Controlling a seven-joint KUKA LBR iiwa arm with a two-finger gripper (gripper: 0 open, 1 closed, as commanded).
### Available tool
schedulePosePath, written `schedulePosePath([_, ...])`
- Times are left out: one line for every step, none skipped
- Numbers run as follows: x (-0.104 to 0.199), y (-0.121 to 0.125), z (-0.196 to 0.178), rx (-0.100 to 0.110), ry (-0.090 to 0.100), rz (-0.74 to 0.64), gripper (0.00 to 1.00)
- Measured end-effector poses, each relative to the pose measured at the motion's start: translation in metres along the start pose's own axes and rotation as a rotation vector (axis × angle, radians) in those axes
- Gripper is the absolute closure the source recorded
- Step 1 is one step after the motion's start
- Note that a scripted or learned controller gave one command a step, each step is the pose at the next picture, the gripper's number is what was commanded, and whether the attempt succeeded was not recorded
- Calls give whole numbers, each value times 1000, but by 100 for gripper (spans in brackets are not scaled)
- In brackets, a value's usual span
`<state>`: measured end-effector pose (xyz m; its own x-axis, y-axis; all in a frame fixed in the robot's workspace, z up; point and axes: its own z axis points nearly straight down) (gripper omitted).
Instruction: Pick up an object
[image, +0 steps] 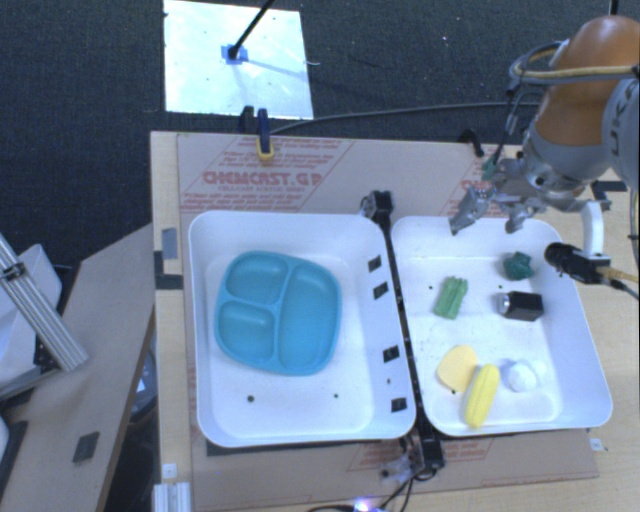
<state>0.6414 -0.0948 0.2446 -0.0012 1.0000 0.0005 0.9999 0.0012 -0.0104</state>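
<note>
The right bin (580, 400) holds a light green block (450, 297), a dark teal piece (517, 265), a black and grey block (521, 304), a yellow banana-shaped toy (482, 394), a flat yellow piece (457, 366) and a small white ball (520, 376). My gripper (491, 215) hangs above the far edge of the right bin, its fingers spread apart with nothing between them. It is up and away from every object; the teal piece lies closest, just in front and to the right.
The left bin (215, 400) holds a blue divided plate (278, 311). A row of black clips (385, 290) runs along the seam between the bins. Cables (400, 108) cross the bench behind the bins. A blue and yellow clamp (263, 135) stands at the back edge.
</note>
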Motion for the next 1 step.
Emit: schedulePosePath([0, 2, -8, -12, -1, -2, 0])
